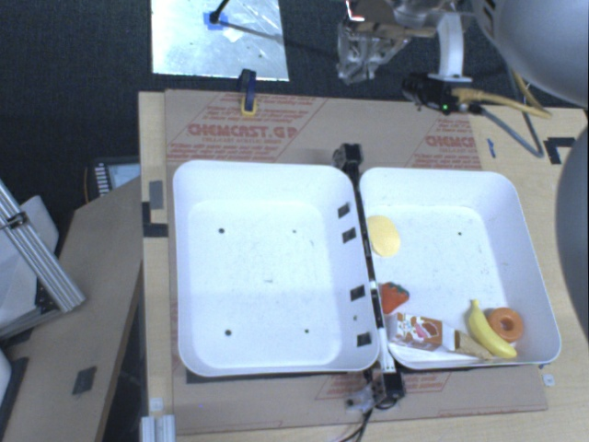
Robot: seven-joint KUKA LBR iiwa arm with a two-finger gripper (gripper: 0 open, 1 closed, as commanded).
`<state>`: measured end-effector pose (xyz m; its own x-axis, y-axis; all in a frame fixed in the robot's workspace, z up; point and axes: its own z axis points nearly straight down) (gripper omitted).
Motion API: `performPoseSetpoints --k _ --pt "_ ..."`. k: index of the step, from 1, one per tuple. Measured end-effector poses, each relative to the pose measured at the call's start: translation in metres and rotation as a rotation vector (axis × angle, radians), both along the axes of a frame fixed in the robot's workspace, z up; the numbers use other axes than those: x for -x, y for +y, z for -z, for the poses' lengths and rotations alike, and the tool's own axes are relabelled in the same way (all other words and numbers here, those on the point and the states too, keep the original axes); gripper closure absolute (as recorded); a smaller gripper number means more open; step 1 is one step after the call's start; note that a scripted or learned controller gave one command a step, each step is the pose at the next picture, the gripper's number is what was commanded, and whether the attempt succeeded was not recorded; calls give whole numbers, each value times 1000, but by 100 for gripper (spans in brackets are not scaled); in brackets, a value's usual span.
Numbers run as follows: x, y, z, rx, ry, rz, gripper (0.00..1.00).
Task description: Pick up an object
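The end effector hangs high above the far edge of the table, beyond both bins; its fingers blur together against the dark floor, so I cannot tell whether they are apart or closed, and nothing shows between them.

Every candidate lies in the right bin, well below and toward the camera from the end effector. A pale yellow disc is the nearest to it, against the divider. Farther off sit a red strawberry-like toy, a small printed packet, a banana and an orange ring touching the banana in the near right corner.

The step in hand looks like the approach. A good choice would be the strawberry toy or the disc, each standing apart from its neighbours; the banana and ring crowd each other and the bin wall. Descend straight down, centred, with the fingers spanning the narrow side.

The cardboard sheet under the bins carries red lettering, "CHEMCAST GP", printed upside down from here. The packet's print is too small to read.
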<state>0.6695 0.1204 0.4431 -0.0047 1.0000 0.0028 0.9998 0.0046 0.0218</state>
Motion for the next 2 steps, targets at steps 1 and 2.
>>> performPoseSetpoints --k 1,2 --pt "1 15 -11 3 18 0 100" --pt "1 16 -18 3 19 -1 100"
